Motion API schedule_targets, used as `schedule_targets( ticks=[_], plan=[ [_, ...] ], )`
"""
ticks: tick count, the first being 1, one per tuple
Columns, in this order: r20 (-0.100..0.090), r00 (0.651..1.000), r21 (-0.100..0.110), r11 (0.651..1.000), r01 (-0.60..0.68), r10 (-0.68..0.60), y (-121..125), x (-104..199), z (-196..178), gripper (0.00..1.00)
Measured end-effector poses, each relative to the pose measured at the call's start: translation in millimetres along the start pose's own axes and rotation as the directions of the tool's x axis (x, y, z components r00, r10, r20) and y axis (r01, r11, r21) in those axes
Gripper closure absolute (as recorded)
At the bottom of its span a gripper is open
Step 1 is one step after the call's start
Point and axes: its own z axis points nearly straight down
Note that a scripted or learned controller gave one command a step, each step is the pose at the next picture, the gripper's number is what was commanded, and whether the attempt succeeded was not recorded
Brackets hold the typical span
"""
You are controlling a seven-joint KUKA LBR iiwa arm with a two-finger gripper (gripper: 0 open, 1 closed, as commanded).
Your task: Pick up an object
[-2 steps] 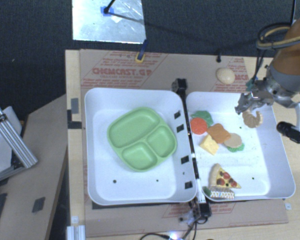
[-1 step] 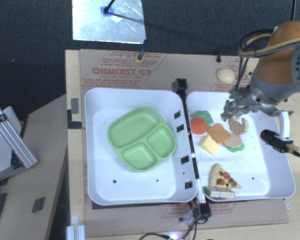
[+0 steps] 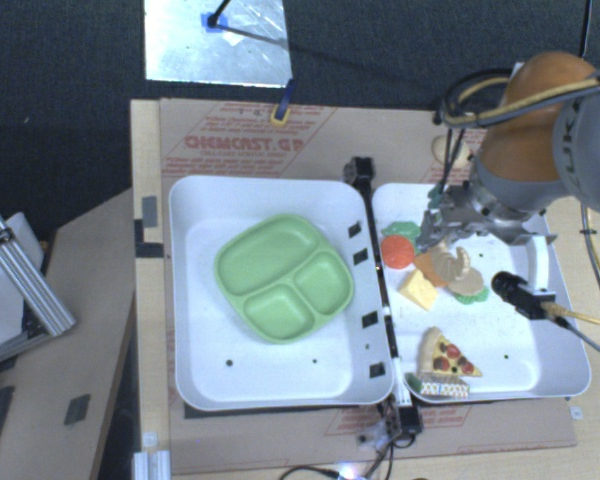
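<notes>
At the near edge of the right bin [image 3: 565,368] lay a toy pizza slice [image 3: 446,354], with a small striped piece [image 3: 438,388] just below it against the rim. Farther in sat a yellow cheese wedge [image 3: 417,289], touching a tan toy figure [image 3: 454,268] that rested on a green leafy piece [image 3: 470,290]. A red tomato [image 3: 398,252] lay just left of these, a second green piece [image 3: 401,230] behind it. The gripper [image 3: 435,230] hung low over the bin's far part, beside the tomato (whether it was open or closed could not be told). The left bin [image 3: 195,298] held a green divided plate [image 3: 283,277]. Beyond the bins lay a silvery sheet [image 3: 215,26].
</notes>
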Motion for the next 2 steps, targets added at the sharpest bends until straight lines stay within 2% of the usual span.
schedule_targets(
  ticks=[1, 2],
  plan=[
    [0.000, 1.000, 0.000, 1.000, 0.001, -0.001, -9, 51, 4, 1.00],
    [-0.001, 1.000, -0.004, 1.000, 0.003, -0.003, -15, 108, -17, 1.00]
  ],
)
